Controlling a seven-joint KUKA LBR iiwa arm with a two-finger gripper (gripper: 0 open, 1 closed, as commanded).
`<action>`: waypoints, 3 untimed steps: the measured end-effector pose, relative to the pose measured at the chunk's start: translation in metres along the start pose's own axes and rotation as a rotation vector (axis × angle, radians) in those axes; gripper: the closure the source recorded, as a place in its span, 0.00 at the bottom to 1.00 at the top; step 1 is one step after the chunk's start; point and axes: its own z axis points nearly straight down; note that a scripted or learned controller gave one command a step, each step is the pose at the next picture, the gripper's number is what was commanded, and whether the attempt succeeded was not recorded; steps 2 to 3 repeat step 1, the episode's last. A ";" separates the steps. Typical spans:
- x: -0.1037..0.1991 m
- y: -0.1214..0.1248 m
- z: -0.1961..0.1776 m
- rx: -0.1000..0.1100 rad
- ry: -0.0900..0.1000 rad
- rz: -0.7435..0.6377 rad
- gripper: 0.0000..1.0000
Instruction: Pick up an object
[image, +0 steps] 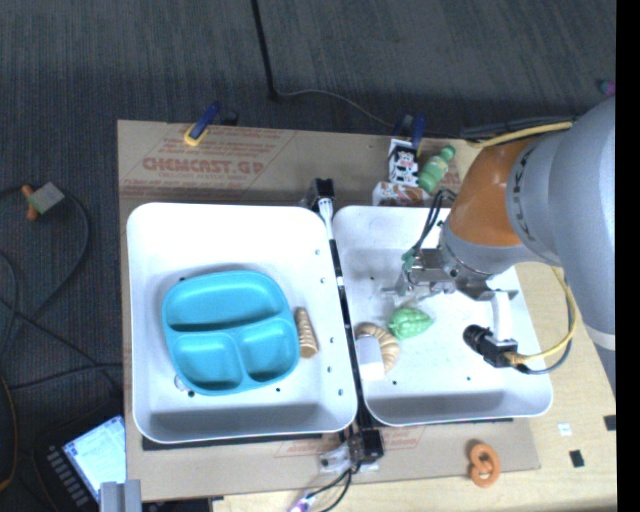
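In the camera view, two white bins are seen side by side on a brown table (230, 165). The left bin (150, 400) is occupied by a blue divided tray (230, 330), and a tan croissant-like piece (306, 332) lies just beside the tray's right edge. In the right bin (450, 400), a green leafy toy (411, 322) is seen near the middle, with a tan curved pastry toy (380, 342) just to its left, near the bin's left wall. The grey arm (570, 200), with its orange band, is reached in from the right over the right bin. The pincer (415, 282) is placed low over the bin floor, just above the green toy in the picture; whether its fingers are apart or together cannot be told, and nothing is seen between them. A black-tipped white part (495, 335) of the tool hangs to the right of the green toy. An orange ring (484, 462) lies on the table below the right bin.
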 end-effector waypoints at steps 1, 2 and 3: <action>0.000 0.000 0.000 0.000 0.000 0.000 0.00; 0.000 0.000 0.000 0.000 0.000 0.000 0.00; 0.000 0.000 0.000 0.000 0.000 0.000 0.00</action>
